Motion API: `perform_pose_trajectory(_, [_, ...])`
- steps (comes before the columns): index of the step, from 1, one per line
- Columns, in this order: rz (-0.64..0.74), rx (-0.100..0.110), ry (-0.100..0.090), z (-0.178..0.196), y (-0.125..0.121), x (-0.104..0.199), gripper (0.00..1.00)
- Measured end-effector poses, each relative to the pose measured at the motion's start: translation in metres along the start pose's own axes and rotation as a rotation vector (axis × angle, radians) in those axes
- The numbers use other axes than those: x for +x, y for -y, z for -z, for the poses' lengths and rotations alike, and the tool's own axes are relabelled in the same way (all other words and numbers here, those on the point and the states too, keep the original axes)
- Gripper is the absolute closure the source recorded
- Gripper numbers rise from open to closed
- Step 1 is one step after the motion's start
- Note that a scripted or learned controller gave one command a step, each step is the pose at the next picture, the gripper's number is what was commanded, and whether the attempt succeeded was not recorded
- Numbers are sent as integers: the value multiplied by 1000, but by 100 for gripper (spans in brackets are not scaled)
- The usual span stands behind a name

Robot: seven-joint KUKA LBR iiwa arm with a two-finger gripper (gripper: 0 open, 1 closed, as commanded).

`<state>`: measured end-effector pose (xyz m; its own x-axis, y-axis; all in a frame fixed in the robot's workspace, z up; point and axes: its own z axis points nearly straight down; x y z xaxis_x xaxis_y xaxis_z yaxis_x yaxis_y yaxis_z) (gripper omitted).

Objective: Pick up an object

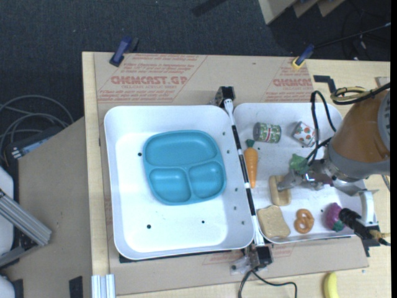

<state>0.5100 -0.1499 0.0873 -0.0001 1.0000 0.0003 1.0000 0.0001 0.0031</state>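
The right bin (322,113) holds several toy foods. An orange carrot (250,162) lies by its left wall, and a green-labelled can (267,132) rests on its side near the far edge. A small white and red item (303,134) sits beside the can. At the front lie a bread slice (273,221), a pretzel (304,220) and a purple vegetable (334,215). My gripper (291,180) is low in the bin, right above a tan piece (280,194) and next to a green item (298,162). Nothing is visibly lifted.
The left bin (121,166) holds a blue divided plate (184,166). The grey arm with its orange band (363,132) covers the right bin's right side. Cables (319,113) loop above it. A yellow object (330,285) lies on the bench in front.
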Motion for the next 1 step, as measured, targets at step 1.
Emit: perform_pose_trajectory(1, [1,-2,1,-1,-108,-8,0])
